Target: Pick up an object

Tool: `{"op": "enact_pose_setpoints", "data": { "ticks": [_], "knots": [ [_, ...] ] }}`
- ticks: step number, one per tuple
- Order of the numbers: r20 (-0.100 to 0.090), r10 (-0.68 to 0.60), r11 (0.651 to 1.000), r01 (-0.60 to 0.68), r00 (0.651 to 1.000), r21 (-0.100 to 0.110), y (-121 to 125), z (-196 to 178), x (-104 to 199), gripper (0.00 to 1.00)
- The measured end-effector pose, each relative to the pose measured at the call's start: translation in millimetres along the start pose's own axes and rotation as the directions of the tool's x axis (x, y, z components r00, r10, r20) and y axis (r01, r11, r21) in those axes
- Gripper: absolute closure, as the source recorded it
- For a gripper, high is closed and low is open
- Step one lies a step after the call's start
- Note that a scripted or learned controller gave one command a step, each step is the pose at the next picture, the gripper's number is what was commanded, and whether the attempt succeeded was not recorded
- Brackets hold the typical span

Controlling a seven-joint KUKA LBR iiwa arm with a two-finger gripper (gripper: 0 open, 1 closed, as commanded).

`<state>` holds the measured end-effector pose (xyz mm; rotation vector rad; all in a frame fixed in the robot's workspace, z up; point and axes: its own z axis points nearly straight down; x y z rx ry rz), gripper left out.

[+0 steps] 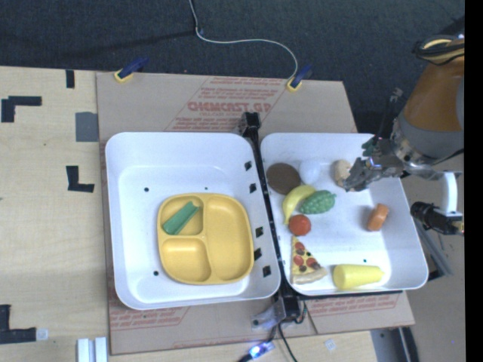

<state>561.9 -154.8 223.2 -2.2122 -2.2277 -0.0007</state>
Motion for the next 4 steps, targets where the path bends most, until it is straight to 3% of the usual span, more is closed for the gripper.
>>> {"op": "enact_pose_setpoints", "data": {
  "ticks": [4],
  "knots": [
    [0.000,0.001,1.000,-0.001,1.000,0.001,-1.4,7.6,192.4,1.00]
  ]
}}
